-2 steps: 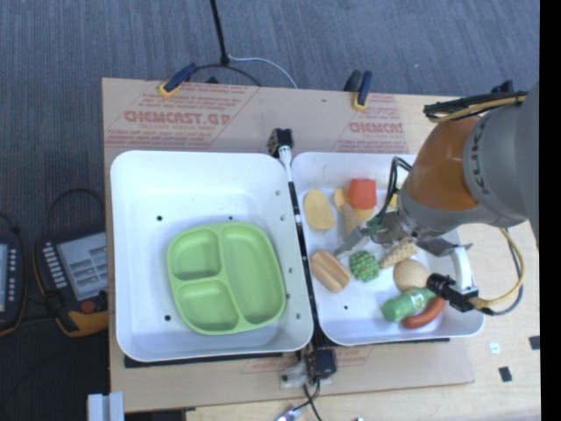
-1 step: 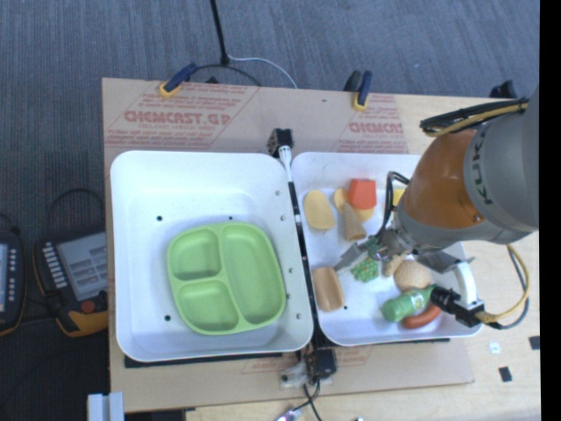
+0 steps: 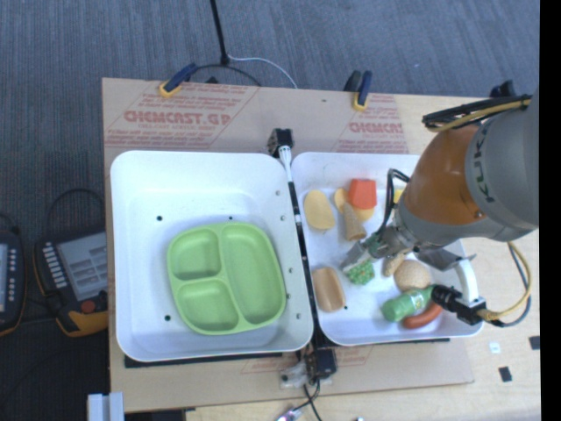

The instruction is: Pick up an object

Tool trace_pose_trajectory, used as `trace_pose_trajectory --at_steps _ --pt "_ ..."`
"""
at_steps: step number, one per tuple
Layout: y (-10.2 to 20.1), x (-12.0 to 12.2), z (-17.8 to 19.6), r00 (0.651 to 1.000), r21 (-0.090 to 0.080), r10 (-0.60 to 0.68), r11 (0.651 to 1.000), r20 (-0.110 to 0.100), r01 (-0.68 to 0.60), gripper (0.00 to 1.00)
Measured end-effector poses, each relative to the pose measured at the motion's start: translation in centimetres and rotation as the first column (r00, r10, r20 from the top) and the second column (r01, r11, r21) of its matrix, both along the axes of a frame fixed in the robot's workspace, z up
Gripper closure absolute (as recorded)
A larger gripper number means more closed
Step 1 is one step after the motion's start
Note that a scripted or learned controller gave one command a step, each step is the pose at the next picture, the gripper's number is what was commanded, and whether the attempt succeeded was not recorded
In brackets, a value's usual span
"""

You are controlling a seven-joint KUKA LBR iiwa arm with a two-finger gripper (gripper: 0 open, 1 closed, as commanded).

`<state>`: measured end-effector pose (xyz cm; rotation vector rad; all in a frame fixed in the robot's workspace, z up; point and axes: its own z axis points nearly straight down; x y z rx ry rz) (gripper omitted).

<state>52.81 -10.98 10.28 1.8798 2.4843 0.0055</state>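
Small green toy vegetable [image 3: 360,274], mid right bin [image 3: 377,333], toward the desk's right edge, just under the hand [image 3: 375,246]. Probably light, hard plastic, slippery; best pinched across its narrow middle. Cannot tell the hand's spread.

Bright even light, soft faint shadows, white bins [image 3: 131,235] near overexposed, slight blur.

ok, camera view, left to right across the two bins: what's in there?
Green divided plate → hot dog bun → broccoli → gripper → green toy
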Motion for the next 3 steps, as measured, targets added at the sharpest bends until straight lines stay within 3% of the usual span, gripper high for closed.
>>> trace_pose_trajectory --at_steps 1,2,3 --pt "0.4 2.8 -1.1 0.998 0.011 -0.065 0.998 -0.015 0.066 1.00" --pt "8.5 -4.5 8.1 0.859 0.012 -0.512 0.859 -0.026 0.512 1.00" --pt "4.4 -4.5 8.1 0.820 0.011 -0.572 0.820 -0.025 0.572 1.00"
